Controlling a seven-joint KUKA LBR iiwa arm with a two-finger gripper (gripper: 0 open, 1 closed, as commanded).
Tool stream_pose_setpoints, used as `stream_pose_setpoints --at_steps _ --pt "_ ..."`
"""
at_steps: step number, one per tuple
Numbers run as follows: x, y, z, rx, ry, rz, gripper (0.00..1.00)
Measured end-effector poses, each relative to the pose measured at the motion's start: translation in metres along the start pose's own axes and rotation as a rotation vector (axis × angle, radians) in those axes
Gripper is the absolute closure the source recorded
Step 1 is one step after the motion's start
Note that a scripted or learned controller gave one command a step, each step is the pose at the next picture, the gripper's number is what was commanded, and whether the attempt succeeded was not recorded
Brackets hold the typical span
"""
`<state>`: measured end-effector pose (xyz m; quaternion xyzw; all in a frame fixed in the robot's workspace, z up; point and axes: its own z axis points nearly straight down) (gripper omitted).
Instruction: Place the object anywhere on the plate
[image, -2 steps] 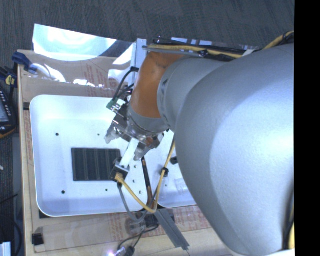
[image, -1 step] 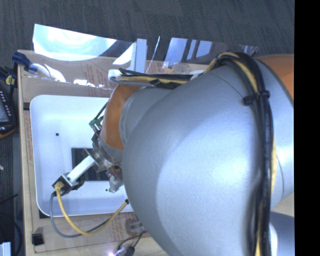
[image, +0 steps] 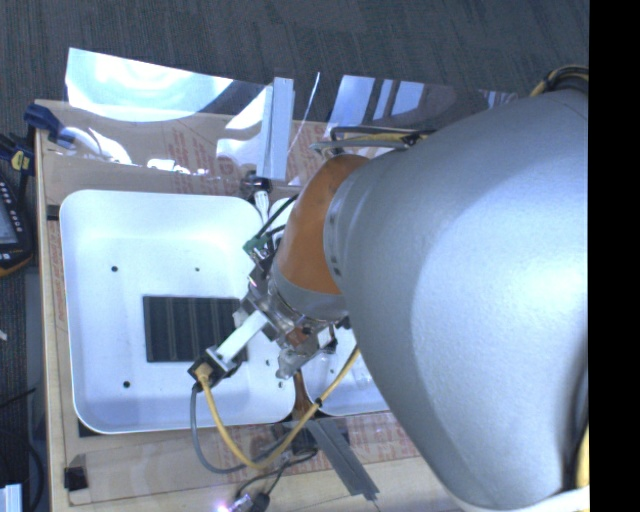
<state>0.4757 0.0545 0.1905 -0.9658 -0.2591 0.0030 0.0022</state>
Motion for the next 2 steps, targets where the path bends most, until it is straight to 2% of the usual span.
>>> stream_pose_setpoints --at_steps 1,2 --pt "0.032 -0.052 0.006 -0.002 0.0 0.161 1.0" --pt "0.062 0.079 0.0 -0.001 0.0 0.092 1.0"
